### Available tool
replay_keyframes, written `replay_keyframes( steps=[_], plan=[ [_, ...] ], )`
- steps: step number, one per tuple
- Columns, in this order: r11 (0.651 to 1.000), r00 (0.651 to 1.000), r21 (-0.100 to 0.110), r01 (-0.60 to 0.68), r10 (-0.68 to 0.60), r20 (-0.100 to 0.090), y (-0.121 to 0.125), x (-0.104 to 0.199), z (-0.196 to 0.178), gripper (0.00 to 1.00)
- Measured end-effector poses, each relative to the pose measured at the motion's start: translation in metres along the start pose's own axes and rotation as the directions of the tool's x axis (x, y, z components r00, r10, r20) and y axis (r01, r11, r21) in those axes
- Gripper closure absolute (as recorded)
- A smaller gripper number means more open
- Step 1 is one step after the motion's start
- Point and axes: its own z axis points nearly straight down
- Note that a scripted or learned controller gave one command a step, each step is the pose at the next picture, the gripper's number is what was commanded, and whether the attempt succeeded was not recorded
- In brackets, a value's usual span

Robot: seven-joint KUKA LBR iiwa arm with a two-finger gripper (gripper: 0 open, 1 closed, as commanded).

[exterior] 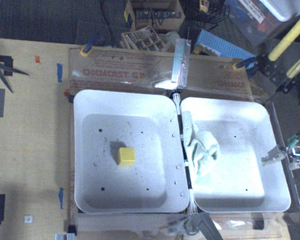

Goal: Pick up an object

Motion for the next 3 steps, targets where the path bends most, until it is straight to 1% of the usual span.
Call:
replay_keyframes(
  steps=[2, 3],
  plan=[
    [1.000, 1.000, 0.000, 0.000, 0.000, 0.000, 0.000, 0.000, 0.000, 0.00],
    [0.992, 0.992, 0.001, -0.130, 0.130, 0.000, -0.006, 0.087, 0.082, 0.00]
  ],
)
